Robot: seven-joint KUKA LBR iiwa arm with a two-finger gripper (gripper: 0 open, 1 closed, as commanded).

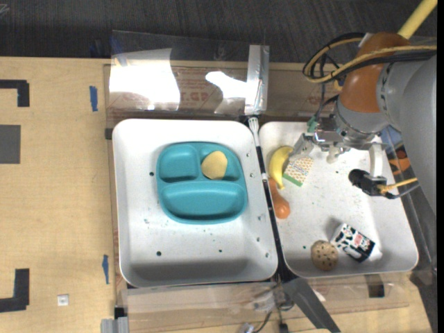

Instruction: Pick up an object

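bench (55, 186) | left bin (132, 186) | right bin (388, 234) | side by side

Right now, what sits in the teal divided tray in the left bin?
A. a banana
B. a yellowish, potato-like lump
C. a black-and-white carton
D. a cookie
B. The yellowish lump rests in the upper right compartment of the teal tray, while the banana, the cookie and the black-and-white carton all lie in the right bin.
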